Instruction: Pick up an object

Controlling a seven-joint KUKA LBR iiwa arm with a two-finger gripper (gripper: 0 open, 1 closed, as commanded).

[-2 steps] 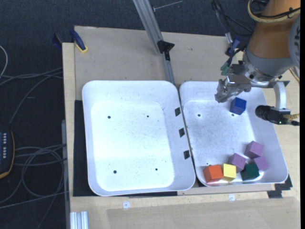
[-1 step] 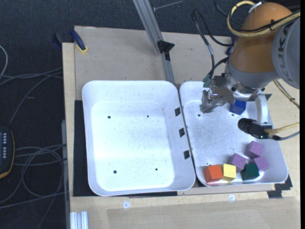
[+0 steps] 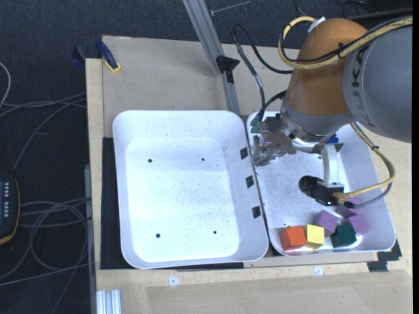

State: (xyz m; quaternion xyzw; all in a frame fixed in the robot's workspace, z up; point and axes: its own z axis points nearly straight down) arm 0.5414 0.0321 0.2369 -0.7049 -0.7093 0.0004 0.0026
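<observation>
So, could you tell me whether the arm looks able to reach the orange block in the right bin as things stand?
Probably yes: the orange block lies uncovered at the near edge of the right bin, with only a yellow block touching its side. The tool is above that bin.

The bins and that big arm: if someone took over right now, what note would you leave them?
End effector: low over the right bin's upper-left corner; its finger state is hidden, nothing visibly held.
Objects: orange block, yellow block, green block and two purple blocks are clustered at the right bin's near edge.
Left bin: holds no blocks.
Done: no pick yet.
Left: grasp and lift one block.
</observation>
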